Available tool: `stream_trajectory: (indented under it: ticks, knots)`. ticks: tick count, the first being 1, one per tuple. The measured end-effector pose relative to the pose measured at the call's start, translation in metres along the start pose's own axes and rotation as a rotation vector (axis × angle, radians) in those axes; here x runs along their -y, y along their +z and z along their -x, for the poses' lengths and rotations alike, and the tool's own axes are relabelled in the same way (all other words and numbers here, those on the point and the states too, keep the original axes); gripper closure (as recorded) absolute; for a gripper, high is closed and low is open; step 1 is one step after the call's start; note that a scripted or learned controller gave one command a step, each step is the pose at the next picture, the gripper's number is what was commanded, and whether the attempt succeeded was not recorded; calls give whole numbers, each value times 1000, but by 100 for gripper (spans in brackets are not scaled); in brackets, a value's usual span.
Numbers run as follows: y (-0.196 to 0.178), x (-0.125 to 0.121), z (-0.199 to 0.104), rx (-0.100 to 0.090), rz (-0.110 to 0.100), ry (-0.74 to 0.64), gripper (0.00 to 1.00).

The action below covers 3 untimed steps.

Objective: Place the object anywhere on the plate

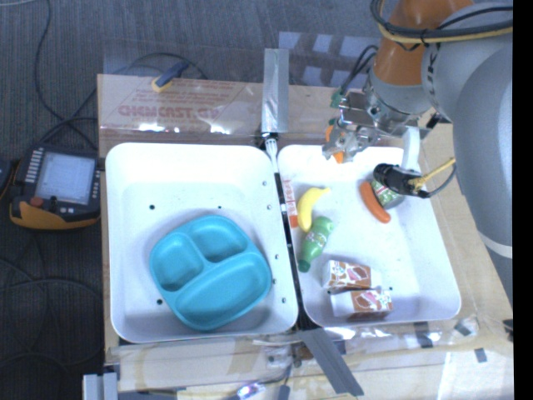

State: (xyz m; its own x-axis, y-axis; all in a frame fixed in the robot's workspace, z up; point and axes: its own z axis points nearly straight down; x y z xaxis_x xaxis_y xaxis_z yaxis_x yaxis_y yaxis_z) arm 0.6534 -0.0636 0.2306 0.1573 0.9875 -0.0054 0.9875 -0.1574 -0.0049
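Observation:
A blue divided plate [210,270] lies in the left bin [133,182], towards its front. My gripper [341,148] hangs over the far edge of the right bin [433,265], above and to the right of a yellow banana [307,206]. Nothing shows in its grasp. A green bottle [315,240] lies just in front of the banana, close to the wall between the bins. An orange-red sausage [375,202] lies to the right of the banana, about 70 pixels below my gripper.
Two brown and white cartons [356,288] lie at the front of the right bin. A small red and green item [385,195] sits beside the sausage. A handheld control pendant [54,186] rests on the floor to the left of the bench.

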Motion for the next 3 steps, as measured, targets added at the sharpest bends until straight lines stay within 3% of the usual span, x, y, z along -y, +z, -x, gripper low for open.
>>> stream_trajectory:
  ticks: [1, 2, 3]
  knots:
    - [-82, 21, 46, -2, 3, -75, 100]
    - [1, 62, -23, -3, -2, 96, 100]
    - [43, 112, -101, -3, -5, 296, 100]
